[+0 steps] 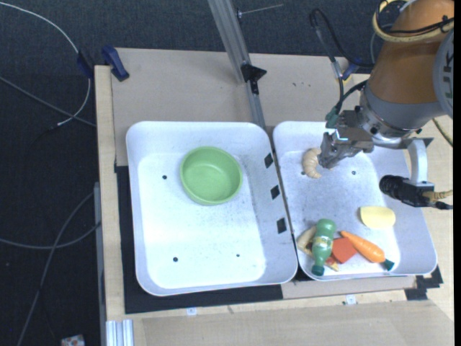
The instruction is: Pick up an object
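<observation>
A croissant-shaped pastry toy (pixel 311 163), tan and curved, lies in the far half of the right bin (pixel 403 269), just beside the gripper (pixel 330 154), and it is the thing nearest the tool; whether it touches the tool cannot be told. Nearest the camera, at the right bin's front edge, sits a cluster: a green bottle (pixel 323 241) with a white label, a red block (pixel 343 249) touching it, and an orange carrot (pixel 364 246) lying slantwise across the block with its green tip toward the front right corner. Just behind these, a pale yellow lemon-like piece (pixel 377 217) rests alone near the right wall. In the left bin (pixel 155 276), a green bowl (pixel 210 174) stands upright toward the far side. Farther back, the gripper hangs low over the right bin's far part, and its state cannot be told from this angle. Behind it rises the grey arm (pixel 414 56) with its orange band.
</observation>
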`<state>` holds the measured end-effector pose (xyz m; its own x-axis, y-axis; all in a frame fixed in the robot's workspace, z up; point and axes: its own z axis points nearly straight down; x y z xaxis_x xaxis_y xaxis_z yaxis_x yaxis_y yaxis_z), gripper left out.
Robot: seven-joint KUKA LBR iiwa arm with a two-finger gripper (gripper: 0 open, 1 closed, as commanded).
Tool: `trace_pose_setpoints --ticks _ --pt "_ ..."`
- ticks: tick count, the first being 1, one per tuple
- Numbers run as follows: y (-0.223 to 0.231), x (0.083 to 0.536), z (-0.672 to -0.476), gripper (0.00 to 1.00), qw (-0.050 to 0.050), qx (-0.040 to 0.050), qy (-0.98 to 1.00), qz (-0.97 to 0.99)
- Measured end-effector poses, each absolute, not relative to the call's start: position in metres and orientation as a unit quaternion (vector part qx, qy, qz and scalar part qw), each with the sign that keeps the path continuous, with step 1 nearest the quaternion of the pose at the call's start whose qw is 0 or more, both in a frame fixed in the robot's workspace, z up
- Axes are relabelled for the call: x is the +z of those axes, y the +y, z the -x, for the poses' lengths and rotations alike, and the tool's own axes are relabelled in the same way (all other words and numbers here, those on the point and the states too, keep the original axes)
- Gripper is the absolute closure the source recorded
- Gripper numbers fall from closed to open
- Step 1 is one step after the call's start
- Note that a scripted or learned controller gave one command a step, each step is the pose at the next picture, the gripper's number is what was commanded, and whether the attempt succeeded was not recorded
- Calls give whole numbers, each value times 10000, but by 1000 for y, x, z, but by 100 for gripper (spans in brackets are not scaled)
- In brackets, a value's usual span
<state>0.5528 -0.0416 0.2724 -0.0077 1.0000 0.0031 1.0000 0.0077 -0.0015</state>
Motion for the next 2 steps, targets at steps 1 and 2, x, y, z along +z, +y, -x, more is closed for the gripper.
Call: trace_pose_setpoints --ticks 1,2 --pt "8 273 -563 100 -3 -15 -7091 7051" --pt "60 250 -576 100 19 7 -7089 7053"
